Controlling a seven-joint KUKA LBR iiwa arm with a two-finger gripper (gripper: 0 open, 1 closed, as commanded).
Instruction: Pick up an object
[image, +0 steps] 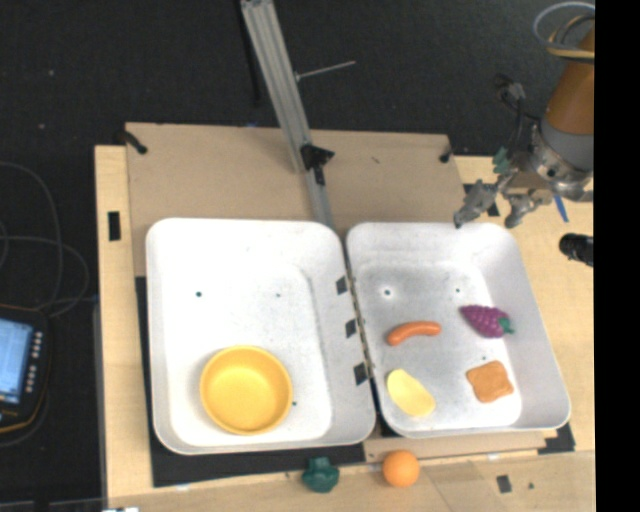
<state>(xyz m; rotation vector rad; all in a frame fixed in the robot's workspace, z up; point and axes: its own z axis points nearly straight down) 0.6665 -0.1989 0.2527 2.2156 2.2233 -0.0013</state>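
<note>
The right bin (425, 255) holds an orange sausage (413, 332), a purple bunch of grapes (485, 320), a pale yellow piece (409, 392) and an orange-brown square piece (489, 381). A yellow bowl (245, 389) sits in the left bin (240, 260). My gripper (493, 208) hangs over the far right corner of the right bin, well above and behind the grapes. Its two fingers stand apart with nothing between them.
A grey metal pole (290, 110) slants from the top down to the gap between the bins. An orange ball (400, 468) and a green toy (320, 475) lie on the bench in front of the bins. A tablet (15, 365) sits at the left edge.
</note>
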